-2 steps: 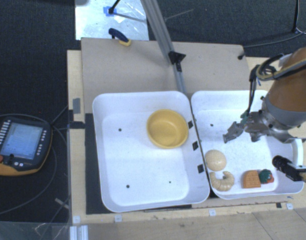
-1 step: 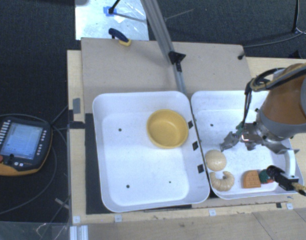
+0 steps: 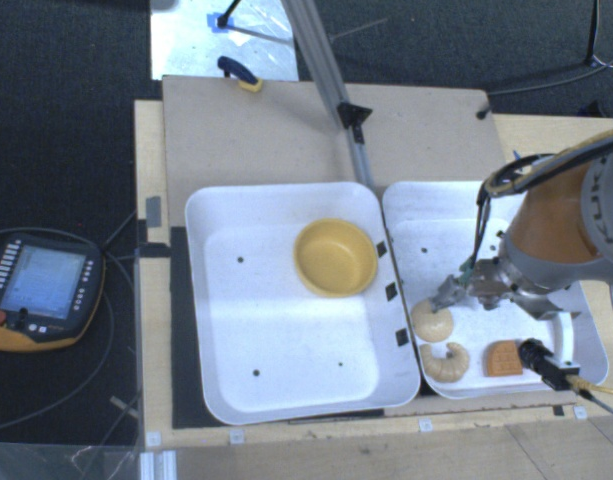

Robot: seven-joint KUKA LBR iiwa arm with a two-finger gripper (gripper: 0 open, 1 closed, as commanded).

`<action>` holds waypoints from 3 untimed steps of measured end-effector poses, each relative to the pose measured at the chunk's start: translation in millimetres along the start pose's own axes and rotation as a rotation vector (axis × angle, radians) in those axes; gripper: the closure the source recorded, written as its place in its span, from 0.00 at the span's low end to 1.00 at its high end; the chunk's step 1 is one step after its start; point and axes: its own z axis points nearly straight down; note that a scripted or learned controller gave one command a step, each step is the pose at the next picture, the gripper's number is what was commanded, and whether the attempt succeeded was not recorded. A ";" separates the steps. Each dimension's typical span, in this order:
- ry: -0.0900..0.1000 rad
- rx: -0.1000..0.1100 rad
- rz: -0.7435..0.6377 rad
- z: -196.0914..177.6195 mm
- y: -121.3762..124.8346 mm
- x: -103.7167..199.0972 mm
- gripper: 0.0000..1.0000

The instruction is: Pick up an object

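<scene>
Over the right-hand bin (image 3: 586, 353), the tool (image 3: 454, 293) hangs low at the end of the grey arm (image 3: 546, 218) with its orange band, which reaches in from the right. Its tip points down and to the left, just above and touching or nearly touching a pale round object (image 3: 432, 321) that lies near the bin's left wall. Whether the tool is released or clenched cannot be told from this angle, and nothing can be seen gripped by it.

Just below the round object lies a curved, cream-coloured, ridged object (image 3: 446, 362), and to its right, close to the bin's front edge, a small flat orange-brown piece (image 3: 503, 358). A black fitting with a cable (image 3: 542, 362) sits beside that piece, at the arm's lower side.

The left-hand bin (image 3: 236, 348), touching the right one along their shared edge, holds a yellow bowl (image 3: 335, 257) standing upright in its upper right part. Both bins rest on the tan surface (image 3: 256, 128). A metal pole (image 3: 321, 58) slants across the surface from the top. Off to the far left, on the dark floor, lies a control pendant (image 3: 41, 288) with a lit screen.
</scene>
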 end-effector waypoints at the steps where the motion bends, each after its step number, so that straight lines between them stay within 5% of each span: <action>1: 0.000 -0.004 0.000 -11.7 1.1 -0.1 1.00; 3: 0.000 -0.006 -0.001 -101.5 3.7 6.3 1.00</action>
